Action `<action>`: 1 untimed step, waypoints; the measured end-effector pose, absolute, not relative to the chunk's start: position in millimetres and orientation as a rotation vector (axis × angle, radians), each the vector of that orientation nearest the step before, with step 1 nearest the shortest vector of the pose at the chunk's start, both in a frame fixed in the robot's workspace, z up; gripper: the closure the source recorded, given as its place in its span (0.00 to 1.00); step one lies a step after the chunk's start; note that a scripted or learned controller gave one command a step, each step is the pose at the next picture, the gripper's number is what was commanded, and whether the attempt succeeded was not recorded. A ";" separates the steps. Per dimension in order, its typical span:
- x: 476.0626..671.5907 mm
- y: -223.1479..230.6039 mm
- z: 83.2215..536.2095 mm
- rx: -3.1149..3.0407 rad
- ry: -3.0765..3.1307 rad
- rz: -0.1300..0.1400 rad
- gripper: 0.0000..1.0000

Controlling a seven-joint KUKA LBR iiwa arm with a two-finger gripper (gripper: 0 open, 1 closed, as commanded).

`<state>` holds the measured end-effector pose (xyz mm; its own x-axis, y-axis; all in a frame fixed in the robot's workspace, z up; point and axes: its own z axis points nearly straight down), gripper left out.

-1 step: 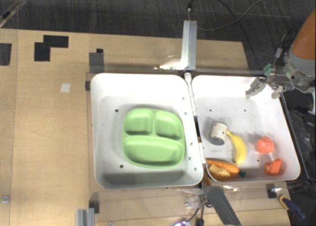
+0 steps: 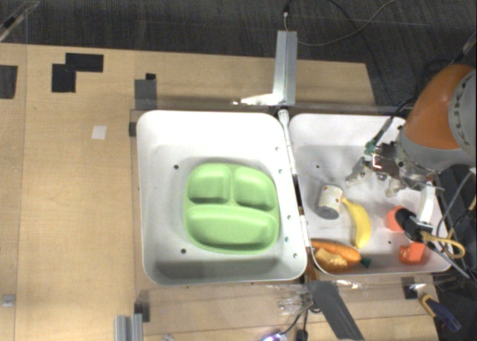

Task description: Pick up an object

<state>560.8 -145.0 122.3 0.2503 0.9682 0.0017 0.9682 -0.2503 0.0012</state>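
Note:
My gripper (image 2: 373, 182) hangs over the middle of the right bin (image 2: 320, 132), its fingers spread open with nothing between them. Just below and left of it a small grey-white cup (image 2: 329, 201) lies on its side. A yellow banana (image 2: 359, 222) rests next to the cup, pointing toward the bin's front. Along the front wall lie an orange carrot (image 2: 344, 249) and a bread-coloured piece (image 2: 331, 260). A red-orange round thing (image 2: 393, 219) and a small red thing (image 2: 412, 253) sit at the bin's right side, partly hidden by the arm's fittings.
The left bin (image 2: 160, 146) holds a green divided plate (image 2: 229, 207) at its middle. A metal post (image 2: 286, 68) stands behind the wall shared by the bins. The arm's grey and orange body (image 2: 446, 116) covers the right bin's far right corner.

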 end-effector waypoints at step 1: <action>551.2 -84.3 89.4 -2.644 -1.710 -0.015 0.00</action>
